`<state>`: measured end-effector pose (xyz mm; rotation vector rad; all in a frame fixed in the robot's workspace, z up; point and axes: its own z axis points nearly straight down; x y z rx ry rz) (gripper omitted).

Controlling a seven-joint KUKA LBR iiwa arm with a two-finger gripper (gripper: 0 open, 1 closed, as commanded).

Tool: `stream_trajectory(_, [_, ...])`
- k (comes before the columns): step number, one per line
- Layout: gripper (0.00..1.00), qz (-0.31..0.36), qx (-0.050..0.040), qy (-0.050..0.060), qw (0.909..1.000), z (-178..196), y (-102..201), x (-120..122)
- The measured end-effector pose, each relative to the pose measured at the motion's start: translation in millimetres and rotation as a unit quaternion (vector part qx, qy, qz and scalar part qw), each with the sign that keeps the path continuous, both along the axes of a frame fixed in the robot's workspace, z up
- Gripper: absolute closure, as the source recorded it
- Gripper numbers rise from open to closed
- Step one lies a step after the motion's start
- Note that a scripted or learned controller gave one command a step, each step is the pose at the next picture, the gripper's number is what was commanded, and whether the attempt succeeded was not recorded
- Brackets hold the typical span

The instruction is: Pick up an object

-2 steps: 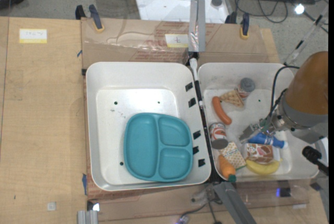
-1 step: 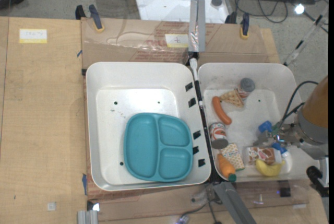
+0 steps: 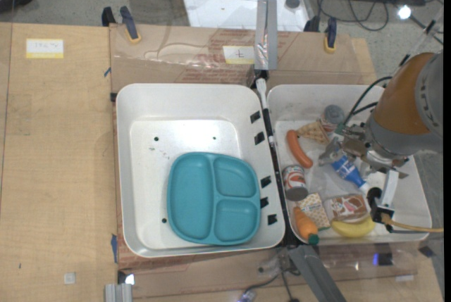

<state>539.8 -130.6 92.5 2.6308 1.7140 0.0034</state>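
Note:
The right bin (image 3: pixel 423 203) holds several small items. Among them are a red sausage (image 3: pixel 298 148), a tin can (image 3: pixel 294 182), a carrot (image 3: pixel 305 224), a banana (image 3: pixel 352 227), a cracker (image 3: pixel 314 208), a brown packet (image 3: pixel 347 207), a wedge of toast (image 3: pixel 313 130), a grey round lid (image 3: pixel 332 112) and a blue object (image 3: pixel 347 169). My gripper (image 3: pixel 341 146) is low in this bin, just above the blue object and right of the sausage. The arm's grey and orange wrist (image 3: pixel 409 110) covers the bin's right part.
A teal divided plate (image 3: pixel 213 198) lies in the left bin (image 3: pixel 141 153). The black-clipped wall (image 3: pixel 266 153) between the bins runs just left of the sausage and can. Clamps and a metal post (image 3: pixel 265 33) stand behind the bins.

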Motion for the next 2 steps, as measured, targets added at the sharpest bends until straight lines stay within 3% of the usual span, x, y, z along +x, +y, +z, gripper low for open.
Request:
stream_trajectory(1, [1.00,-0.001,-0.0006,0.001,1.0000,9.5,-1.5,-0.8])
stream_trajectory(2, [1.00,-0.008,0.0003,0.001,1.0000,95.0,74.0,1.8])
